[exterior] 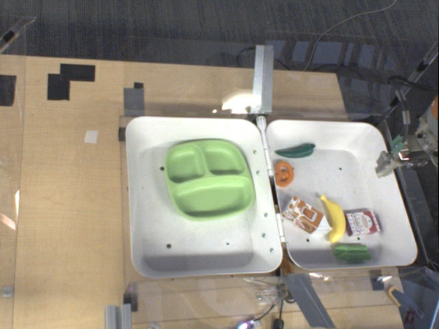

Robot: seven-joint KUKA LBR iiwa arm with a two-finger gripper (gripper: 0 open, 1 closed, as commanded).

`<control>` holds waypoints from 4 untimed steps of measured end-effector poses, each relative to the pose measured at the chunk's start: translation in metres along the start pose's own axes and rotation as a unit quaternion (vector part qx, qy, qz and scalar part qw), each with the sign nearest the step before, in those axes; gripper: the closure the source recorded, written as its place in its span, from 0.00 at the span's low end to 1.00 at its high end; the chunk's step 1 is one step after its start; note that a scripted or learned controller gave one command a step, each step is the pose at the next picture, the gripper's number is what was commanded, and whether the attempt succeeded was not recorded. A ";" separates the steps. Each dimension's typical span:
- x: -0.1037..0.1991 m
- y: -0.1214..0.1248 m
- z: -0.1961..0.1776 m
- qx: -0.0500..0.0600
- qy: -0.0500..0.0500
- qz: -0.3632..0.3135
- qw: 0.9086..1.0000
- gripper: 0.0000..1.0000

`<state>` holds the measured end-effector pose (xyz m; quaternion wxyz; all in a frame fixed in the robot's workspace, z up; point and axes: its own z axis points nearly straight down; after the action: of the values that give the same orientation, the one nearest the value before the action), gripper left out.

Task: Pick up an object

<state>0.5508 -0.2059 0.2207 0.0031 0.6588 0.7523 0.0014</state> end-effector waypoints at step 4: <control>0.036 -0.059 0.077 0.002 0.001 0.058 0.998 0.00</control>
<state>0.4882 -0.1780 0.1429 0.0009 0.7012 0.7130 0.0008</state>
